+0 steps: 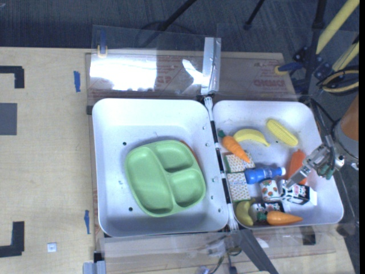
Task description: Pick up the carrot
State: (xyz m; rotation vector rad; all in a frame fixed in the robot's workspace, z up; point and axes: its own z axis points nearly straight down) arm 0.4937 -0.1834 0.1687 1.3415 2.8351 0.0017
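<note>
Two carrots [235,148] partly hidden

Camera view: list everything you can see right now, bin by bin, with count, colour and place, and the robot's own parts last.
Left bin: 1, white, left half of the bench.
Divided plate: 1, green, three compartments, middle of the left bin.
Right bin: 1, white, beside the left bin.
Carrots: 3, orange; one at the right bin's left wall, one at its front edge, one near the right wall.
Banana: 1, yellow, upper middle of the right bin.
Yellow oblong item: 1, right of the banana.
Bottle: 1, blue and white, lying mid-bin.
Small printed packets: several, mixed colours, front half of the right bin.
End effector: 1, grey metal, over the right bin's right side, beside the nearest carrot.
</note>
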